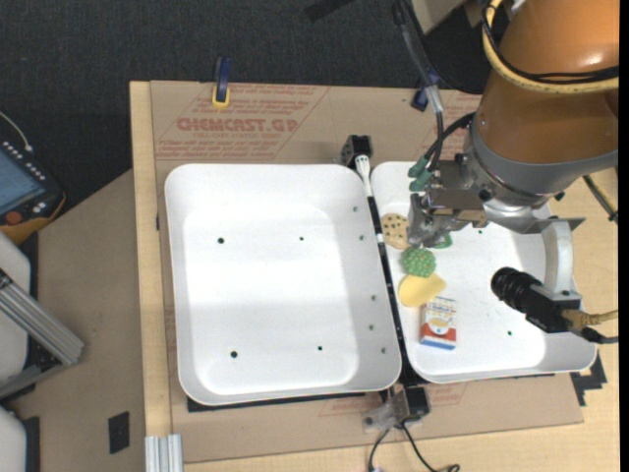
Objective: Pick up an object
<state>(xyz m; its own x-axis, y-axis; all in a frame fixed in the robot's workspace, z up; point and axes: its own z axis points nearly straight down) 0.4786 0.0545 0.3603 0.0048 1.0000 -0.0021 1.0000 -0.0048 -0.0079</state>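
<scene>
So the bench (295, 106) is a brown board with red lettering on it, dark floor all around, and two white bins sitting side by side. The left bin (275, 283) has nothing but its little black dots. The right bin (482, 342) is where all the stuff is, bunched along its left wall: a cookie (395, 229) at the top, then a green toy (420, 261), a yellow piece (421, 288) touching it from below, and a small red-and-white box (439, 324) nearest the camera.

The arm (545, 96) comes in from the right and the gripper (429, 226) is low over the right bin, just above the green toy and right beside the cookie. Honestly can't tell if it's spread or pinched, the wrist and cables hide that.

Progress-wise I'd say nothing is picked yet. All four items look like they're lying on the bin floor. My guess is it's lined up for the green toy, so the grab and lift are both left.
</scene>
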